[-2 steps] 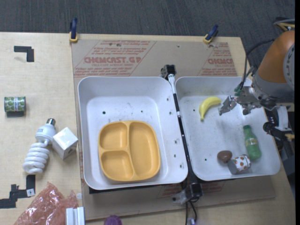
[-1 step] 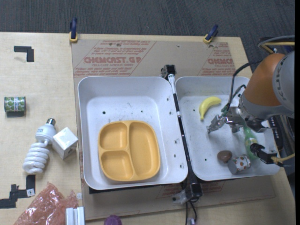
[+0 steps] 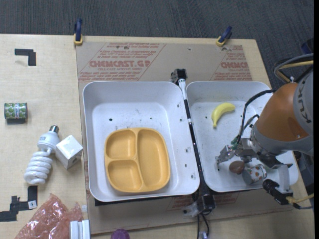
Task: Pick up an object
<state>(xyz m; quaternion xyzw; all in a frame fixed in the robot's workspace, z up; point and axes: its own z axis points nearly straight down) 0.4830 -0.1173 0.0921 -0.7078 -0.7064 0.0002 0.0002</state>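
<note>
The grey arm (image 3: pixel 284 118) with its orange band reached in from the right and hung low over the right bin (image 3: pixel 199 133), its wrist covering that bin's right half. The jaws (image 3: pixel 230 154) sat near the bin's lower middle, metal fingertips pointing left; whether they were parted or closed could not be told, since the wrist hardware crowded them at this slant.

Just right of and below the jaws lay a small brown rounded object (image 3: pixel 236 167) on the bin floor, close to the fingertips but not seen between them. Touching it on the right was a pale speckled object (image 3: pixel 255 173), partly under the wrist. A yellow banana (image 3: pixel 222 112) lay in the upper part of the same bin, well apart from the jaws, curved with its ends pointing down-left and right.

The left bin (image 3: pixel 94 133) held a yellow three-compartment plate (image 3: pixel 137 159), resting flat toward its lower half.

On the worktop (image 3: pixel 45 83) left of the bins lay a white spiral light bulb (image 3: pixel 41 159), a small white cube (image 3: pixel 69 151) touching its side, a green can (image 3: pixel 16 111) on its side farther up, and a pink mesh bag (image 3: pixel 50 218) at the lower edge. Two blue-and-yellow clamps (image 3: pixel 78 32) gripped the brown board beneath the bins along its far edge.
</note>
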